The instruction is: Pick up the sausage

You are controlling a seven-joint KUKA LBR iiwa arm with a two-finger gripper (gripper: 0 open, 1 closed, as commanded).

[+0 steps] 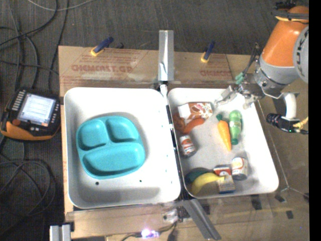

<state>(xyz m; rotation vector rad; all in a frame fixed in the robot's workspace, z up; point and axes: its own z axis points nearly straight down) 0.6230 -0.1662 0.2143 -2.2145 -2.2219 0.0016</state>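
Two shallow white bins are seen side by side on the bench: the left bin and the right bin. The left bin is largely occupied by a teal sectioned tray, which lies flat with its three compartments facing up. The arm, grey with an orange band, is seen entering from the right, and its gripper is poised at the far right corner of the right bin, above the rim and apart from the items; whether its fingers are open or closed cannot be told at this size. Within the right bin, a yellow banana is found at the near left, with a small can just to its right. An orange carrot lies lengthwise in the middle, touching a green bottle on its right. A white packet lies at the far left. The sausage, a short, reddish-orange, rounded piece, is seen lying slantwise just below that packet, near the left wall, with a second small can just beside it on the near side.
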